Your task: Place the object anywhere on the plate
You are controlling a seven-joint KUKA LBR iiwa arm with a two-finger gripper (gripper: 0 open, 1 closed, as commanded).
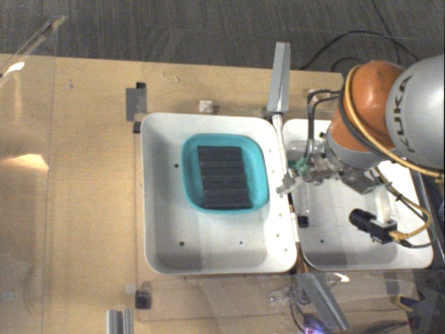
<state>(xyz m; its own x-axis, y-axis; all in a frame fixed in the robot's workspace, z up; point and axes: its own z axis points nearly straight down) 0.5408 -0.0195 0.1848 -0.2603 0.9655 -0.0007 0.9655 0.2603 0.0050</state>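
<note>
You had the surface [76,186] in front of you with the two white bins side by side. In the left bin [156,207] the teal plate [259,165] lay in the upper half, a little toward the right wall. A dark ribbed insert [222,176] sat in its middle. Nothing else lay on the plate.

The arm [389,110] came in from the right and hung over the right bin [348,256], with its orange band above the upper part of that bin. The gripper [297,176] was low at the left wall of the right bin, very near the divider between the two bins. From this view you could not tell if the gripper was released or clenched, because the wrist covered most of it.

A small green object [302,164] showed just beside the gripper, on the right bin's side of the divider and apart from the plate. If the gripper was grasping it or was only next to it, you could not tell.

A small dark piece [302,220] lay lower in the right bin, close to the same wall. A black part with a cable [368,223] hung under the arm, over the middle of that bin. Behind the bins, a grey bar [279,78] stood on the line of the divider, and a small white block [205,106] lay on the surface near the back edge of the left bin.
</note>
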